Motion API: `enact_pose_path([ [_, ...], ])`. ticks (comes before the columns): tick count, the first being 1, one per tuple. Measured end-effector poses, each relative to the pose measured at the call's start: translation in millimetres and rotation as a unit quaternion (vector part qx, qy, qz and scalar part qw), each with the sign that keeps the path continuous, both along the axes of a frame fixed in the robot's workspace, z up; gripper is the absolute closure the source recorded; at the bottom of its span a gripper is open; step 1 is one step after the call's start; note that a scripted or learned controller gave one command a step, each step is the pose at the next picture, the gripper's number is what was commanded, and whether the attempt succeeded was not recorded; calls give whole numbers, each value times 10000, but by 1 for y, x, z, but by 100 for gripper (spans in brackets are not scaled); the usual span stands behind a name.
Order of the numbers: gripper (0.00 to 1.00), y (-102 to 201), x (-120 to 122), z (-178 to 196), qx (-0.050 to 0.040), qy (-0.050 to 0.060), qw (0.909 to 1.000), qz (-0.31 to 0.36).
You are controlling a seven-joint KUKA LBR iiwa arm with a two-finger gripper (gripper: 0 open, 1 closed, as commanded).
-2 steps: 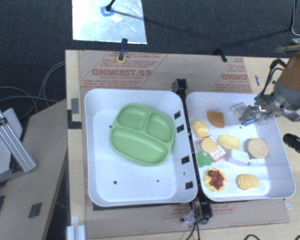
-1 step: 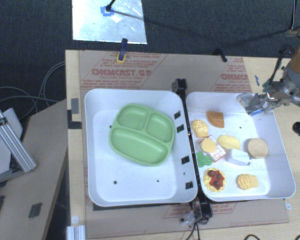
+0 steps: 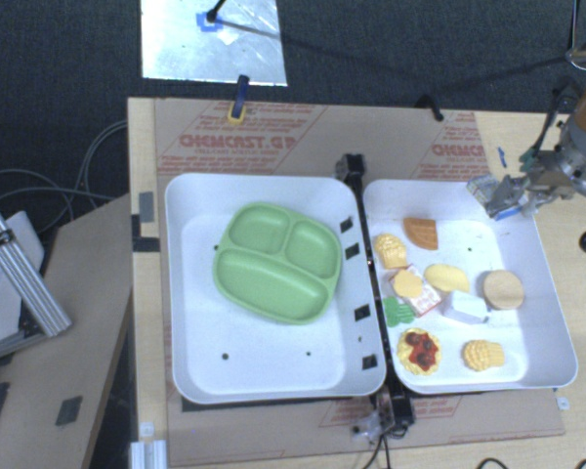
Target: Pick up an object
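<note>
Several small food items grouped in right bin [image 3: 552,291], all lying down-left of gripper [image 3: 506,198], which hangs over that bin's far right corner with nothing seen between its tips. Finger state: cannot tell, too small and blurred. Nearest candidate judged to be orange wedge [image 3: 421,233], left and slightly nearer the camera; round tan disc [image 3: 503,289] almost straight below in view. Yellow piece [image 3: 447,277] lying with long axis roughly left-right. Arm cut off by right frame edge. Green divided plate [image 3: 276,261] alone in left bin [image 3: 190,252], well apart.
</note>
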State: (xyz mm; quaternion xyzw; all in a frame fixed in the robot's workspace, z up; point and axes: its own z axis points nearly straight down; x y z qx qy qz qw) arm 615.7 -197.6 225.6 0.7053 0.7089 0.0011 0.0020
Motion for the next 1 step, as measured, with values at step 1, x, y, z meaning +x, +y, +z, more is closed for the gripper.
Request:
enact_pose_path([
  [1, 100, 54, -2, -11, 15, 20, 10000, 21],
])
